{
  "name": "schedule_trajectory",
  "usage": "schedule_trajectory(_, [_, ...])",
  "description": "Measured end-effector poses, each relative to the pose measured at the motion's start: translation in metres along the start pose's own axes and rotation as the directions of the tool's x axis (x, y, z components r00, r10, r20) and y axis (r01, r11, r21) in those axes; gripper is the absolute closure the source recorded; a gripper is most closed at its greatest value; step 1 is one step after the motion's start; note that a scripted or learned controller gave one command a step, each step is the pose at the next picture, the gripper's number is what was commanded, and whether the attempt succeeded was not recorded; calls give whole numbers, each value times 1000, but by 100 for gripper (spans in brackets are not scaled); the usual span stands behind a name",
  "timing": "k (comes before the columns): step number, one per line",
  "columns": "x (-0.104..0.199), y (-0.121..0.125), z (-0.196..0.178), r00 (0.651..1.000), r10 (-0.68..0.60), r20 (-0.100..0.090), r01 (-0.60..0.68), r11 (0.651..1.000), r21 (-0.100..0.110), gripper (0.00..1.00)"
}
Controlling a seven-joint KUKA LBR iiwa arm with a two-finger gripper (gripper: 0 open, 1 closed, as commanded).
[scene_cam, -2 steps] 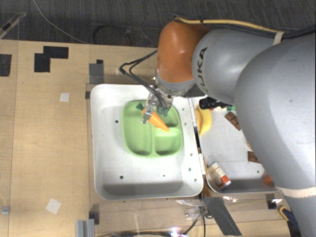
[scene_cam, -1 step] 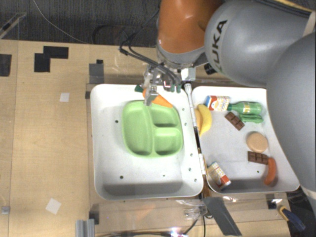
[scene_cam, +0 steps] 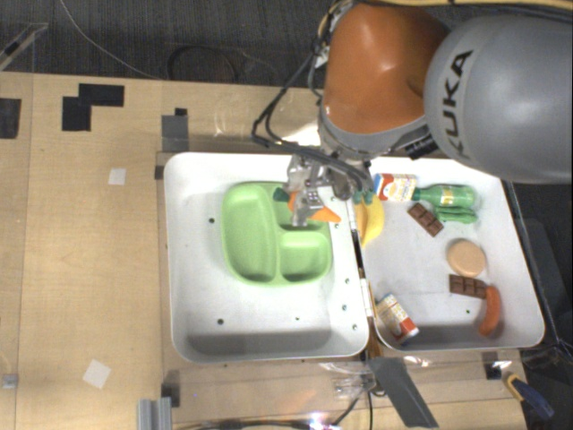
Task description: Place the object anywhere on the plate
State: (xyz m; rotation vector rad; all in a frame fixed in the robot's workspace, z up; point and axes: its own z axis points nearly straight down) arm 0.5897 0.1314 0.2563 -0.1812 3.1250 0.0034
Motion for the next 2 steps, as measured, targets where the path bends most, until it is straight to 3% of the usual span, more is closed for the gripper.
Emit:
schedule_trajectory(1, [-35,17,142,999,-42,-10,42,999,-2,100])
schedule_trajectory(2, [-37,16,138,999,-40,-2,40,999,-2,0])
